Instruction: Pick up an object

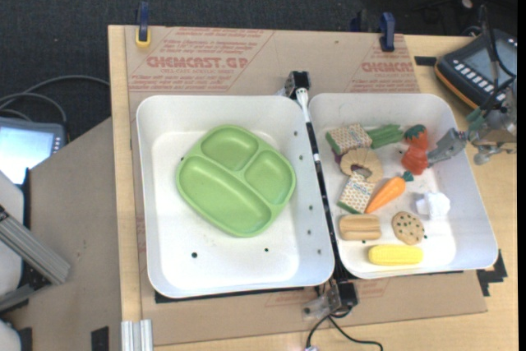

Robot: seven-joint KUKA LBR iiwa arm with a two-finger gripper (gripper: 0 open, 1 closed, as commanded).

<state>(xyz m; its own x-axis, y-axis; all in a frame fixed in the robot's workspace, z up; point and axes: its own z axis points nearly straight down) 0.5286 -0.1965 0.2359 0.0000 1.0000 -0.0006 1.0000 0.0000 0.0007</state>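
In the right bin [475, 219], toy foods lie clustered: an orange carrot [385, 194], a yellow corn cob [395, 256]; the gripper's [450, 145] grip state cannot be told.

Gripper [450, 145] low at the right edge, angled leftward, arm mostly out of frame.

We record the gripper [450, 145] as a small grey metal piece, angular in outline and dull in sheen, at the far right rim of the right bin [475, 214]. Just outside that rim we note a bulkier pale grey wrist block [495, 142] with darker recesses. Any markings are too blurred to read.
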